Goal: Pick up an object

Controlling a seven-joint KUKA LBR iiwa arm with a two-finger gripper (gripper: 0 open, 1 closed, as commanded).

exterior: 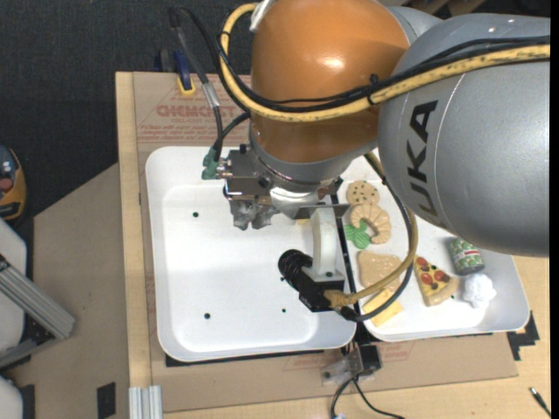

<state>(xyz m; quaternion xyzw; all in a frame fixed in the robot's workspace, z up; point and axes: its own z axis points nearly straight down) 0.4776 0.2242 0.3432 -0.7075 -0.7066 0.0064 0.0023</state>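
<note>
On the bench, seen from above at a slant: two shallow white bins side by side on a sheet of brown cardboard point(131, 234) with red lettering at its far edge. Dark floor all around.

To the left, the left bin point(188, 260), wide and white, floor marked by a few small dark dots. To the right, the right bin point(502, 308), much of it covered by the arm.

Across the upper right, very close to the camera, the grey arm point(472, 147), with the rounded orange band point(323, 51) above the wrist and a yellow cable looped over it. Beneath the band, the gripper point(251, 212), hanging over the far middle of the left bin, near the wall between the bins. Open or closed: cannot tell from this angle.

Every loose object in the right bin, apart from the gripper:
- Cookie point(362, 192), round and tan with dark chips, at the far left corner, just beside the dividing wall.
- Green-and-tan piece point(369, 228), kind unclear, just in front of the cookie.
- Tan wedge point(377, 269), flat, nearer still, partly crossed by the cable.
- Yellow slab point(390, 311), by the front rim.
- Pizza slice point(432, 279), flat, right of the wedge.
- Small can point(465, 256), green and red label, tilted, partly under the arm.
- White lump point(477, 291), crumpled, just beside the can and the pizza slice.
</note>
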